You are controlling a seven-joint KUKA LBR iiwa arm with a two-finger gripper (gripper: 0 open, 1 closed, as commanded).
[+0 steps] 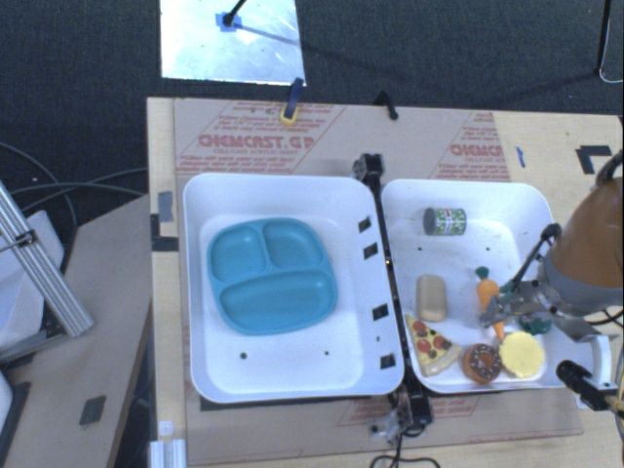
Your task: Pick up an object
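— Six objects lie in your right bin (526,203); nothing is lifted.
— And the gripper (499,310)?
— Down by the carrot (487,289); you can't tell its opening or hold. The pick remains.

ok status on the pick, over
End effector low in right bin, at the toy carrot. No grasp confirmed. Yellow round piece and donut crowd close below.

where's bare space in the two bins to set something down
Left bin: bare strips all around the blue divided plate, widest along the near wall. Right bin: open floor between the can and the carrot. Crowded: the near edge, with pizza slice, donut, yellow piece and the gripper.
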